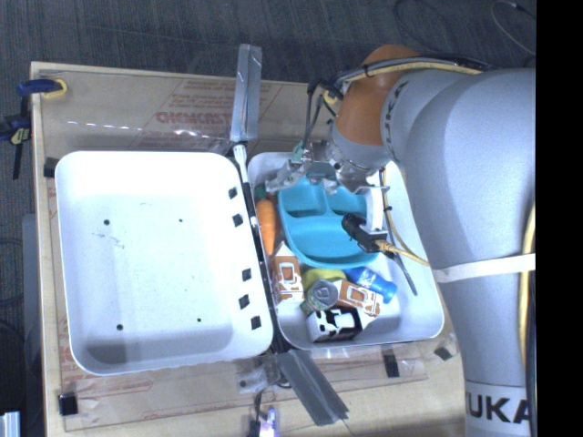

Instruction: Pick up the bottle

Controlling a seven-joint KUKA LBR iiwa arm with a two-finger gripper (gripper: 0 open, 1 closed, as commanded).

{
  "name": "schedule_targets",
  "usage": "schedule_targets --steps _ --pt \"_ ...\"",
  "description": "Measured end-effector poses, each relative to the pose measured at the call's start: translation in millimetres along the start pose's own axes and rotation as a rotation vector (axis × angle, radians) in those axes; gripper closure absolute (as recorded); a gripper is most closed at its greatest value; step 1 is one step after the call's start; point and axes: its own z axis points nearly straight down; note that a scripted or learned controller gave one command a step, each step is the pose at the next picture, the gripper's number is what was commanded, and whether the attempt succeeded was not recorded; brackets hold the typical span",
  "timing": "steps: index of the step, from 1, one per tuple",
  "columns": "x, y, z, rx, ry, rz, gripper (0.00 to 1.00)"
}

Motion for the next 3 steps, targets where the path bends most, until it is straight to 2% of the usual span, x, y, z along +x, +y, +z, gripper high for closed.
schedule_targets --steps 1,3 --pt "-9.2 9.8 1.5 0.015 0.020 0.201 0.00" --pt "-22.8 10.0 1.1 0.008 0.017 0.504 0.00"
